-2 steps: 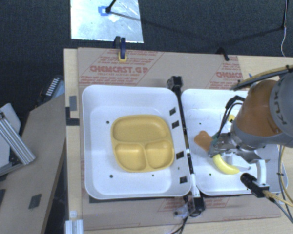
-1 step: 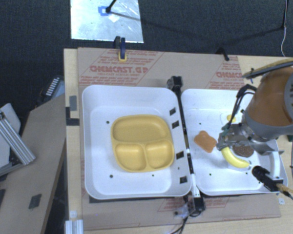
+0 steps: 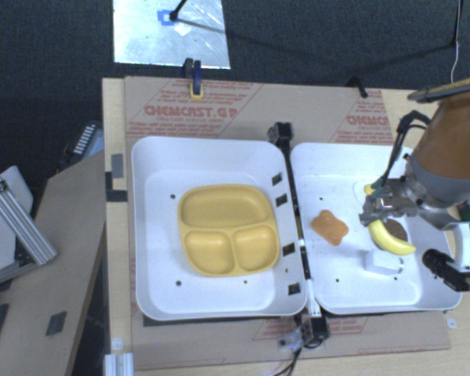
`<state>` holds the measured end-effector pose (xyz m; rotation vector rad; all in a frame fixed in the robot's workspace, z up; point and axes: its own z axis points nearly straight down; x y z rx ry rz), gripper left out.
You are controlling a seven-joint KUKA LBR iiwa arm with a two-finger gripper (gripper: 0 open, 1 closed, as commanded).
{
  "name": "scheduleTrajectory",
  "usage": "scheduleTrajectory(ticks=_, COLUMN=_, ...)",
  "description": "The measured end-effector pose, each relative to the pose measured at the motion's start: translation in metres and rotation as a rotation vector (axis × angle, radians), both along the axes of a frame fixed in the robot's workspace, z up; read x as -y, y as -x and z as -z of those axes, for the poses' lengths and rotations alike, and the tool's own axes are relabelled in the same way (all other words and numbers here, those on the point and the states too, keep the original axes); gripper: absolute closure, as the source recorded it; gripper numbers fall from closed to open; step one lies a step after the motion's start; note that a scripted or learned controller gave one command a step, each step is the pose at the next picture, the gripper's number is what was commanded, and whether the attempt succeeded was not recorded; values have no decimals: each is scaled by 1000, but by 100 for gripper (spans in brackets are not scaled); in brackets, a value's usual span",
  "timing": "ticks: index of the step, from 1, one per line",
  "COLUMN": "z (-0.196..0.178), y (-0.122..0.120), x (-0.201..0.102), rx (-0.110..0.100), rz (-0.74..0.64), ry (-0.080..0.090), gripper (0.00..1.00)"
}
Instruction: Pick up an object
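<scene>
The end effector [image 3: 378, 210] sits low in the right bin [image 3: 329, 292], directly over the upper end of the banana [image 3: 392, 239]; whether it is wide, narrow or gripping cannot be determined. The banana lies beside a white block [image 3: 382, 262], with an orange piece [image 3: 329, 227] nearby. The yellow divided tray [image 3: 223, 229] occupies the left bin [image 3: 157, 288].

The arm [image 3: 453, 143] is a thick rounded body with a broad orange band above a grey wrist section. At its 9 o'clock side sits the gripper [image 3: 378, 207], a small cluster of dull metal parts, and a thin black cable [image 3: 393, 151] loops from it up toward 12 o'clock. A white bracket with a black knob [image 3: 442, 263] hangs at its 6 o'clock.
</scene>
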<state>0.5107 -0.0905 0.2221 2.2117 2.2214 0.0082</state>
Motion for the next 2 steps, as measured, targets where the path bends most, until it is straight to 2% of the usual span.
scheduleTrajectory(ticks=1, z=-51, y=-2, x=0, rx=-1, rz=0, ry=0, gripper=100)
scheduleTrajectory(ticks=2, z=-54, y=-24, x=-47, rx=-5, rz=-5, ry=-3, gripper=100)
